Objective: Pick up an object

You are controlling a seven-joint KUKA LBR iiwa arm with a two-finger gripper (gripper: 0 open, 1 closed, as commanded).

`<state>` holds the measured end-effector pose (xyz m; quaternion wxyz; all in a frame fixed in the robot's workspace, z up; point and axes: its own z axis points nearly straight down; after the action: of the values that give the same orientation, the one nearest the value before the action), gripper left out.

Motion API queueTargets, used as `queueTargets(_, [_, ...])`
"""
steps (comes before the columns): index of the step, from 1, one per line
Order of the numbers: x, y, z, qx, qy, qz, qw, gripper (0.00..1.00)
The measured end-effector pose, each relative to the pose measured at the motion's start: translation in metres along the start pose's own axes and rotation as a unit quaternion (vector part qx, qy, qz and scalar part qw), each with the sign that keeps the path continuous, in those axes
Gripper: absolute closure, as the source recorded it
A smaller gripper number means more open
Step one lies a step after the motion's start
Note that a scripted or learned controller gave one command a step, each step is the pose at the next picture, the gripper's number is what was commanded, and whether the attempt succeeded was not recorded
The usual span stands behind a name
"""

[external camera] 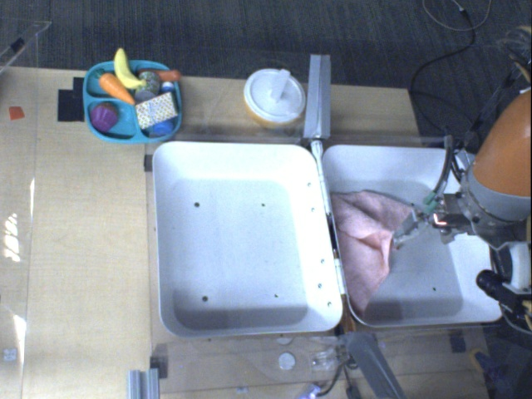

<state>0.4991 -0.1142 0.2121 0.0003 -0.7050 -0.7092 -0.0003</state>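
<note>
A crumpled pink cloth [366, 239] lies in the left half of the right white bin [432, 293], against the wall it shares with the other bin. My gripper [410, 227] reaches in from the right and hangs low at the cloth's right edge, touching or nearly touching it. The grey wrist and orange band [507, 156] sit behind it over the bin's right side. From this angle I cannot see whether any cloth is caught in the gripper.
The left white bin [241, 306] stands beside the right one. A blue tray [112, 127] of toy food sits at the back left of the bench. A white lidded cup [274, 96] stands behind the bins, and a metal bar [317, 98] is next to it.
</note>
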Motion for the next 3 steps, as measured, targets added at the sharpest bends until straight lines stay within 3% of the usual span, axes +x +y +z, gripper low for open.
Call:
queueTargets(1, [0.009, 0.044, 0.115, -0.005, -0.001, -0.062, 0.9981, 0.0])
queueTargets(2, [0.011, 0.045, 0.105, -0.006, 0.0, -0.063, 0.998, 1.0])
queueTargets(3, [0.026, 0.097, 0.031, -0.002, -0.001, -0.114, 0.9934, 1.0])
